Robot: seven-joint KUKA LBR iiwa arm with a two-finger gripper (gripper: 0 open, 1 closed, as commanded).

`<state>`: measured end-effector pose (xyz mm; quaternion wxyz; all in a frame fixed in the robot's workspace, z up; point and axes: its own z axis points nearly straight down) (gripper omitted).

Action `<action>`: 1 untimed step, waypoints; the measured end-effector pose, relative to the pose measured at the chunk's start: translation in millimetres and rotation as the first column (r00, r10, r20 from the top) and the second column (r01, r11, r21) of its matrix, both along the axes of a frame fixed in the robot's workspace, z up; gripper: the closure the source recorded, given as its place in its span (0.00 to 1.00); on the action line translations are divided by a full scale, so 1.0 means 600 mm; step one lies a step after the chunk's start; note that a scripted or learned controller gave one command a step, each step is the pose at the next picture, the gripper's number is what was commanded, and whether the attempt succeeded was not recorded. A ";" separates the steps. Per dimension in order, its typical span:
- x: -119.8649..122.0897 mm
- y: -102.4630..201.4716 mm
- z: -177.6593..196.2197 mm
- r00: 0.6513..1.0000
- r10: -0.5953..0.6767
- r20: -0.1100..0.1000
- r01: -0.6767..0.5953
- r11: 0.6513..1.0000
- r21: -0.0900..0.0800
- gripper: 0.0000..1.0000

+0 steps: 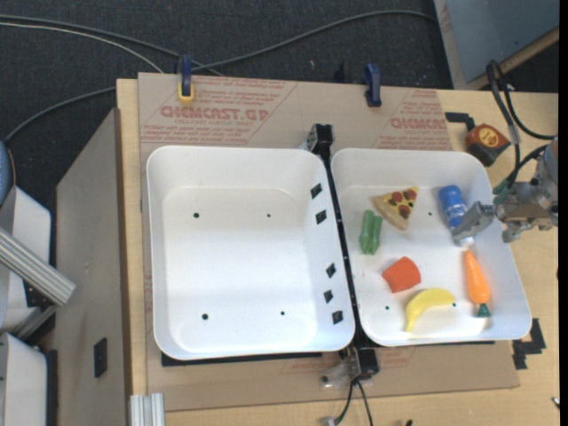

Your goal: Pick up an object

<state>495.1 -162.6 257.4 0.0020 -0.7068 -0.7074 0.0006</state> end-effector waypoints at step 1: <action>0.090 0.059 -0.167 1.000 0.005 -0.007 -0.005 1.000 0.003 0.00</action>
